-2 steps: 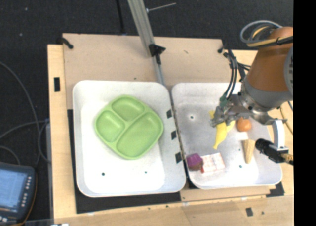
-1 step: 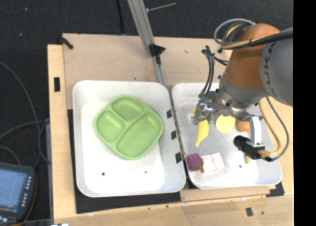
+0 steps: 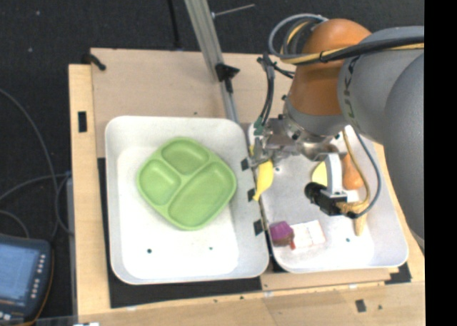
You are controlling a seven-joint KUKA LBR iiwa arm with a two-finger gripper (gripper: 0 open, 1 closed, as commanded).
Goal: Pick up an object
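1. Two bins sit side by side: the left bin (image 3: 128,253) bears one green plate (image 3: 187,182), while the right bin (image 3: 389,250) gathers the loose pieces near the arm.
2. One banana (image 3: 263,178) hangs at the gripper (image 3: 263,152) by the bins' shared edge; whether it is pinched I cannot tell.
3. One purple block (image 3: 280,231), one white block (image 3: 308,234) and one carrot (image 3: 351,172) lie in the right bin.

Green plate (image 3: 187,182) with three parts in the left bin (image 3: 121,246). Gripper (image 3: 265,155) low over the right bin (image 3: 385,246), yellow banana (image 3: 263,178) right under it. Purple block (image 3: 280,232) and white box (image 3: 308,233) near the front. Orange carrot (image 3: 353,175) to the right.
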